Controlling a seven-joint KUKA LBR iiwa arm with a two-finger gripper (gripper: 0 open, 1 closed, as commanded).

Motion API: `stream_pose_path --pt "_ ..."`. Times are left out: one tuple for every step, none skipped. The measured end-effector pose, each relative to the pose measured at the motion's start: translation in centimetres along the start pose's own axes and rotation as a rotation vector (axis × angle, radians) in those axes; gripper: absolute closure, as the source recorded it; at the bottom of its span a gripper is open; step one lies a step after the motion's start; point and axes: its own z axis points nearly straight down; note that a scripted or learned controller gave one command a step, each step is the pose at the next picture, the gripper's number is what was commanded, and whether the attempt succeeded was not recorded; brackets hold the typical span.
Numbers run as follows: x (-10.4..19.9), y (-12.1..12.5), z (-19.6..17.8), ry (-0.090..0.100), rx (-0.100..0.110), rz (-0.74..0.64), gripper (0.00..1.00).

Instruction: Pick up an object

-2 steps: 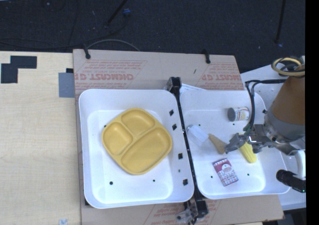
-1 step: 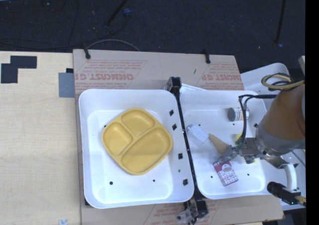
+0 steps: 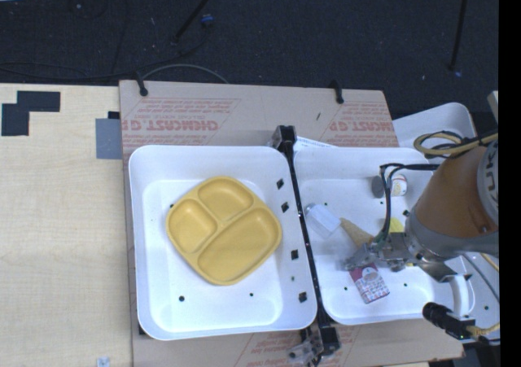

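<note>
My gripper (image 3: 364,259) is low in the right bin (image 3: 342,170), reaching in from the right under the orange band of the arm (image 3: 452,194). It hangs just above a red and white packet (image 3: 371,285), beside a tan wedge-shaped piece (image 3: 356,231). A clear plastic item (image 3: 321,220) lies to its left near the divider. A small grey and white object (image 3: 389,186) sits toward the back of the bin. A yellow scrap (image 3: 396,225) shows next to the wrist. Whether anything is gripped is hidden.
A yellow divided plate (image 3: 224,229) lies in the middle of the left bin (image 3: 155,194). A black divider rail (image 3: 297,227) runs between the bins. Cardboard (image 3: 244,117) lies behind them, and cables (image 3: 435,144) loop off the arm at right.
</note>
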Motion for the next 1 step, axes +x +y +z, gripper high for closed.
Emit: stream_pose_path --pt "-0.21 0.23 -1.42 -0.004 -0.008 0.003 1.00"
